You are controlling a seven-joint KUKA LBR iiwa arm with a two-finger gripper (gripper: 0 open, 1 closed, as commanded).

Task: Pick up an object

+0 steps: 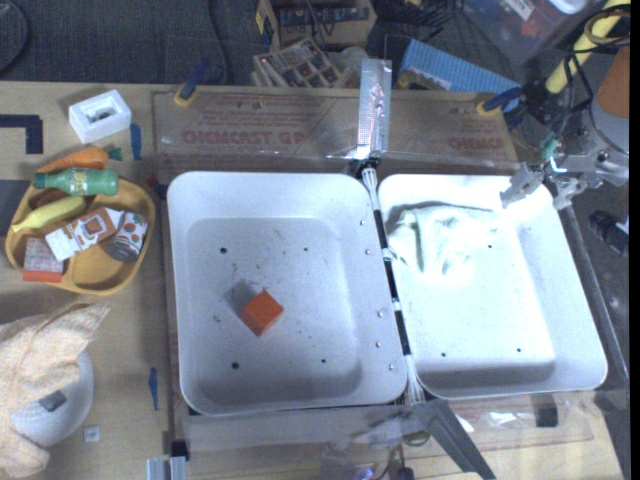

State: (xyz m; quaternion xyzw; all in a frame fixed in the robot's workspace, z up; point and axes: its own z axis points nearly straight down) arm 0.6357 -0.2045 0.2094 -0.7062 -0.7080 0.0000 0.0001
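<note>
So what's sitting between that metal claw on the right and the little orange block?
In the camera view, the gripper hangs over the right bin's far corner. Between it and the orange block lie that bin's white floor, the ridge where both bins meet, and the left bin's speckled floor.

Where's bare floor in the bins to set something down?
Left white bin: floor bare all around the small orange block, widest toward its far wall. Right white bin: near half bare; a pale smear covers its far-left part, gripper at its far-right corner.
</note>
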